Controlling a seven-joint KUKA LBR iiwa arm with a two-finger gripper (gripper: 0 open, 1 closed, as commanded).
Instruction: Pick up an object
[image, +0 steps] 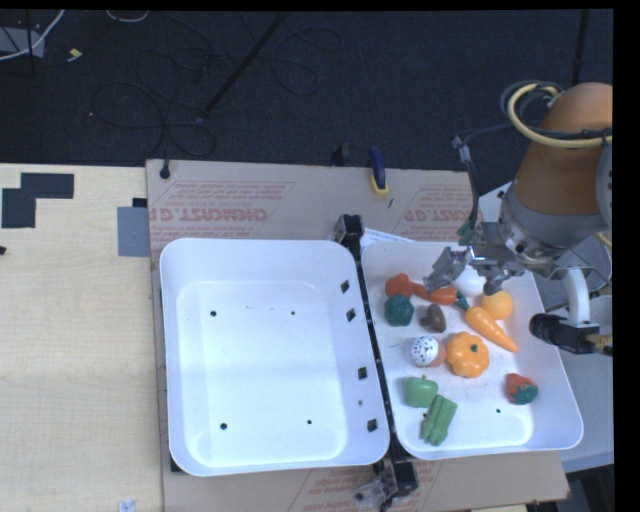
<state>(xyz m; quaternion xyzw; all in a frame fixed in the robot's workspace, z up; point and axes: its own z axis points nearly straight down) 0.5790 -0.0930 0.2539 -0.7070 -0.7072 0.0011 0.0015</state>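
We see the jaws spread and holding nothing above the crowded right bin, near its far rim.

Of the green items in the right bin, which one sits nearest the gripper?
The dark green round piece at the bin's upper left, beside the red-orange item, sits closest to the gripper; the other two green pieces lie toward the bin's lower edge.

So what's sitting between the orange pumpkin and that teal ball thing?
In the camera view, a small brown lump lies between the pumpkin and the teal ball, with a white speckled ball just below that line.
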